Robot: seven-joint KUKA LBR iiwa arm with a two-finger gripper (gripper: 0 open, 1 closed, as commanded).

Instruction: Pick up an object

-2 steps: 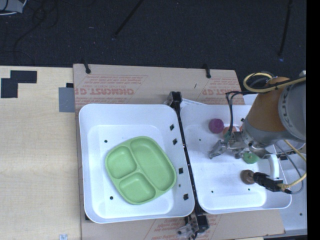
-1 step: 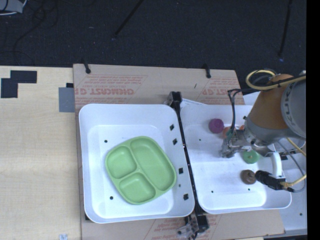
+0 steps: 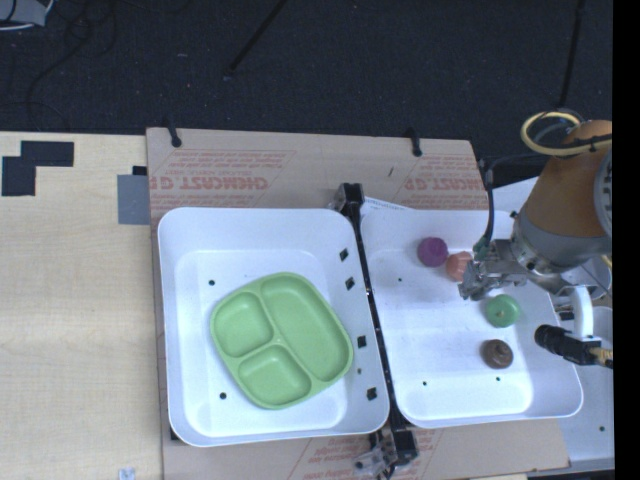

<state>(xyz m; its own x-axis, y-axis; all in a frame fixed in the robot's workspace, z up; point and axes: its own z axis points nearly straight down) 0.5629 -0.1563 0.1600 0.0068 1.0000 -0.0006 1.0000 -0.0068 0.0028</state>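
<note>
As the gripper point(image 3: 482, 278) hangs low, watch out.
You can't tell its grip; it may bump the orange ball point(image 3: 458, 264) away.

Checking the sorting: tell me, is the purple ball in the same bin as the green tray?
No. The purple ball lies in the right bin, while the green tray sits in the left bin.

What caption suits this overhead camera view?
Robot tool hovers by small toys in right bin; green tray in left bin.
</note>
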